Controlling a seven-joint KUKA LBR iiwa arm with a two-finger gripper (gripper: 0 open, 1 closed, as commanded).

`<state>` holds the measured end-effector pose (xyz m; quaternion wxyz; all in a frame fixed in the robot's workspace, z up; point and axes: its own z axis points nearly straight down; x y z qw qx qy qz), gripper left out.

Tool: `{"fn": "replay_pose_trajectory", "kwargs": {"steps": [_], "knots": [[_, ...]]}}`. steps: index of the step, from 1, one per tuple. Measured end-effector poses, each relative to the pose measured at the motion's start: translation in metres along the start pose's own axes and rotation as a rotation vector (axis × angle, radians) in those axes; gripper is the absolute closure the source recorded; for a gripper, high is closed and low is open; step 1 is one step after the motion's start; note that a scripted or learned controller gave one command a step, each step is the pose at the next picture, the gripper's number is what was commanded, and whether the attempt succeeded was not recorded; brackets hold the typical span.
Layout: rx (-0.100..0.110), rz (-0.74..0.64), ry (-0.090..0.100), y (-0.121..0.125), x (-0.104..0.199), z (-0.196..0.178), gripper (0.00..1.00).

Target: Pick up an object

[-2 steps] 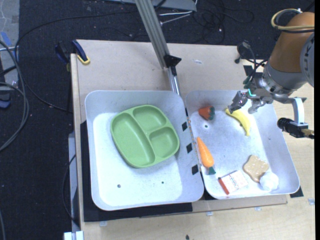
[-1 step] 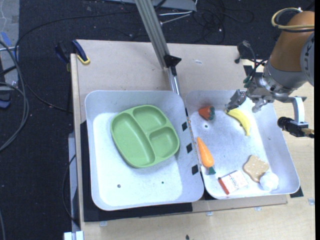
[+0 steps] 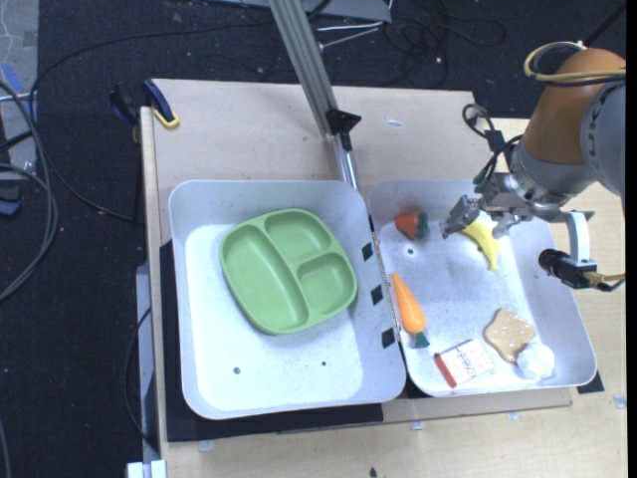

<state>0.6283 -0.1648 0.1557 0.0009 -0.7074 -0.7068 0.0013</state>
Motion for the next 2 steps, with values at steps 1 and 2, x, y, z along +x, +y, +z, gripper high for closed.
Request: {"fn": "replay_pose_trajectory", "kwargs": {"steps": [1,2], "knots": [[0.000,0.000,0.000,0.002,-0.004,0.044,0.00],[-0.002,0.000,0.000,0.002,-0.004,0.064,0.00]]}}
